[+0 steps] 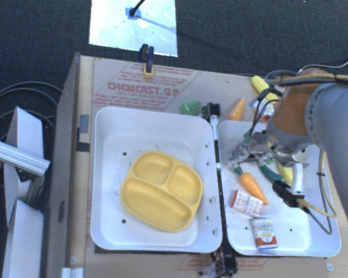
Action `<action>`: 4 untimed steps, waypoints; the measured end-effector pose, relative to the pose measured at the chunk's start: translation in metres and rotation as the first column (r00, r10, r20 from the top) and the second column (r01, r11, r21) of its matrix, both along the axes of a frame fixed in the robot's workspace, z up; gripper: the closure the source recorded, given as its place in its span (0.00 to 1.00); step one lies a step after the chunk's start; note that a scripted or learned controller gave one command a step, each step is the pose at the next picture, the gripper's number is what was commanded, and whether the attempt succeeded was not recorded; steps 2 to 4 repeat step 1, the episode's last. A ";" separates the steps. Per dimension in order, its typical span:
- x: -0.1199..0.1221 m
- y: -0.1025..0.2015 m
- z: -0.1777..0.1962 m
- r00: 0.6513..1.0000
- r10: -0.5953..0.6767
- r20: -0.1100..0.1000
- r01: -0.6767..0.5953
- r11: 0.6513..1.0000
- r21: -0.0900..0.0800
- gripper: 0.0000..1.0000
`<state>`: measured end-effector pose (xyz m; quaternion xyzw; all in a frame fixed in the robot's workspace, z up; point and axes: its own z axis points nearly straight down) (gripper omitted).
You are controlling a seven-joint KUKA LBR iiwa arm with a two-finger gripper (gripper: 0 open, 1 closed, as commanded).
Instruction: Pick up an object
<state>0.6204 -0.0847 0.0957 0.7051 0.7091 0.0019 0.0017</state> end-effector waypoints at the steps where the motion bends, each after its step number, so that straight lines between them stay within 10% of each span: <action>1: -0.020 0.037 0.128 1.000 0.003 0.008 -0.003 1.000 0.001 1.00; 4: -0.020 0.037 0.128 1.000 0.003 0.008 -0.003 1.000 0.001 1.00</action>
